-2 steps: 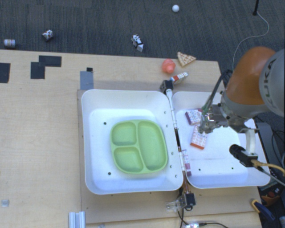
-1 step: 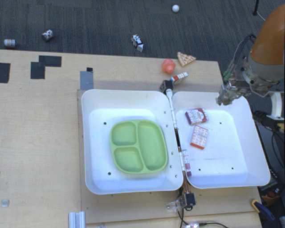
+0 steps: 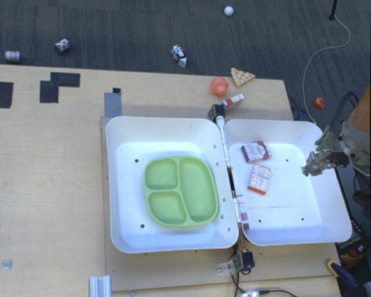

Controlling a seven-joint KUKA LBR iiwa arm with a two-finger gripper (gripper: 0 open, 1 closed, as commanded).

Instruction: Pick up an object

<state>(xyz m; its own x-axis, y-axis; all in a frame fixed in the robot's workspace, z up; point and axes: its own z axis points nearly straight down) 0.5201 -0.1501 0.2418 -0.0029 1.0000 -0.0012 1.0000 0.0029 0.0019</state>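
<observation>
- Camera view, looking down at a slant on a pale wooden bench (image 3: 52, 174) with two shallow white bins side by side.
- The left bin (image 3: 124, 174) holds a light green tray (image 3: 181, 190) with three compartments, lying flat near the middle.
- The right bin (image 3: 290, 223) holds two small packets in its upper left part.
- The dark packet (image 3: 255, 151), maroon with a pale patch, lies nearest the bin's far edge.
- The orange packet (image 3: 259, 178), printed with a grid pattern, lies just below the dark one, tilted, close to it but apart.
- The arm (image 3: 358, 136), grey, enters from the right edge of the view.
- The gripper (image 3: 313, 166) is over the right side of the right bin, well apart from both packets. Its fingers are too small and blurred to judge; nothing can be made out between them.
- On the bench beyond the bins sit a red ball (image 3: 219, 86) and a wedge of toy pizza (image 3: 242, 76).
- Farther back, on dark carpet (image 3: 145, 29), lie a white ball (image 3: 228, 10) and a few small scattered items.
</observation>
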